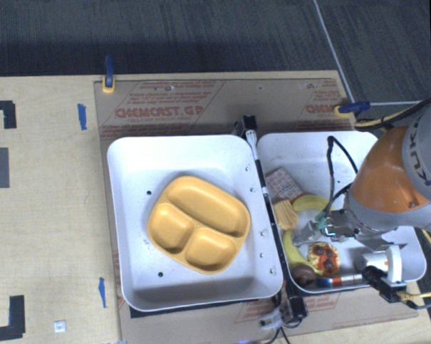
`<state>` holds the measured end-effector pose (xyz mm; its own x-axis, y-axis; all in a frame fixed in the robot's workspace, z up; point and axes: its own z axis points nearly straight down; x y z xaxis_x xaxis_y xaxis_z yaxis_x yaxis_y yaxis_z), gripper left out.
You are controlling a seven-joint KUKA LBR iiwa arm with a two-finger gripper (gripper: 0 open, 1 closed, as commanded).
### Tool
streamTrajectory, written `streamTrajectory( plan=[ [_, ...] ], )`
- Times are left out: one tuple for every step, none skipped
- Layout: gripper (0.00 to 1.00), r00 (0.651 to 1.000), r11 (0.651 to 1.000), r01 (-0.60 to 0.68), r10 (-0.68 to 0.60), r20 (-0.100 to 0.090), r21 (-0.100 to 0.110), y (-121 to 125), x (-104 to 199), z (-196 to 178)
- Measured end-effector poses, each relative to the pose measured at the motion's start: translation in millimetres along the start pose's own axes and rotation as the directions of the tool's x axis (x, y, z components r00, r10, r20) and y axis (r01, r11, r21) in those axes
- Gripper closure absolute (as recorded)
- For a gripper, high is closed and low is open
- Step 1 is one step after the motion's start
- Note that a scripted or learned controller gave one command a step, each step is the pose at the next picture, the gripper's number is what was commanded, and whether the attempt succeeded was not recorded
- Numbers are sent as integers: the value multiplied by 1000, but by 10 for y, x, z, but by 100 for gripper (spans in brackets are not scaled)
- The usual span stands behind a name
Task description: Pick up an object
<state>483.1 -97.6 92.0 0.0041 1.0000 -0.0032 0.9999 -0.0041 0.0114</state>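
Several small objects (313,250) lie clustered just beside the fingers (325,227).

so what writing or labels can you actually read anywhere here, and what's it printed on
"CHEMCAST GP", in red, reads roughly so on the brown sheet under the bins; the last letters are blurred.
More red print at that sheet's far right corner: too blurred to read.
"KU", black letters on the arm's grey casing, cut off by the frame edge.
Packet in the right bin: pattern or print too small to read.
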Motion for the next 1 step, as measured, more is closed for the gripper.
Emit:
streamTrajectory(
  plan=[
    [100, 1000, 1000, 5, -5, -8, -2, 25, 42, -113]
  ],
)
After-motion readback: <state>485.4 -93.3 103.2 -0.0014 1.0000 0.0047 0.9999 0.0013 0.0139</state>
